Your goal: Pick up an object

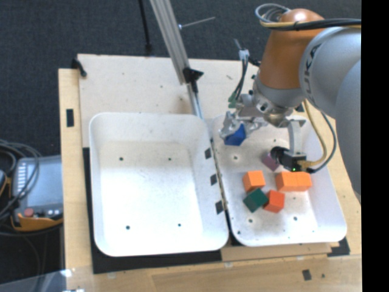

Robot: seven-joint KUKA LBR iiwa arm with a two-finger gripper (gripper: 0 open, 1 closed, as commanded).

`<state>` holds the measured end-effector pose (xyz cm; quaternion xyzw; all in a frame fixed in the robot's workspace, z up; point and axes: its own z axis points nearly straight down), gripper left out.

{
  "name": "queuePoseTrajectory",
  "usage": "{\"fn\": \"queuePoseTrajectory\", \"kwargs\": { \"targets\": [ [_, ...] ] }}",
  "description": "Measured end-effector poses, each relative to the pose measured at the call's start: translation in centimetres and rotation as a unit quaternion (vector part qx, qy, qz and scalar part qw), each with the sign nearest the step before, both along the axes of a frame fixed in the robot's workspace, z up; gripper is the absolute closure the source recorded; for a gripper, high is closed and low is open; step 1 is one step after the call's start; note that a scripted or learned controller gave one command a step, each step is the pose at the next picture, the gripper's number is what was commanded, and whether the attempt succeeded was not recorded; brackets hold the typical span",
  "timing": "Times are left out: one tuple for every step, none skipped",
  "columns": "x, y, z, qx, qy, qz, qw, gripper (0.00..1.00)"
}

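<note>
Now, arm [316, 59] reaches in from 3 o'clock, wrist hanging over the 11 o'clock corner of the right bin [331, 227].

- End effector [234, 127] is just above the blue block [235, 137]. The two overlap in this slanted view. Open, closed or gripping: cannot tell. Contact with the block: cannot tell.
- Blue block is in the right bin, close to the wall shared with the left bin [97, 163] and near the bin's 12 o'clock edge.

Around it, all in the right bin:
- Purple block [270, 160] lies at 4 o'clock from the blue block, apart from it and partly under the arm's gear.
- Orange block [254, 179] lies at 5 o'clock, near mid-bin.
- Big orange block [294, 181] sits just beside it at 3 o'clock, with a small gap between them.
- Green block [256, 199] sits just below the orange block and touches or nearly touches the red block [274, 202] at its 3 o'clock.

The four-block cluster is well apart from the blue block, and the floor between is bare white.

Obstructions: a slanted metal rail [173, 38] runs from 12 o'clock down to the bins' shared corner, ending near the end effector at its 10 o'clock. The shared wall is just at 9 o'clock of the blue block.

Both bins rest on the pale surface [121, 78]. A grey box with cables [33, 187] sits off the surface at 9 o'clock.
</note>
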<state>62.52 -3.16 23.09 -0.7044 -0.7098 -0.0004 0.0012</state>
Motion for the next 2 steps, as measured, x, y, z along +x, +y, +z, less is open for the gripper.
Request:
{"fn": "queuePoseTrajectory", "kwargs": {
  "targets": [
    [-1.2,5.3,-0.9,-0.0007,0.001,0.0,1.0,1.0],
    [-3.4,10.8,-0.9,-0.0003,0.001,0.0,1.0,1.0]
  ]
}}
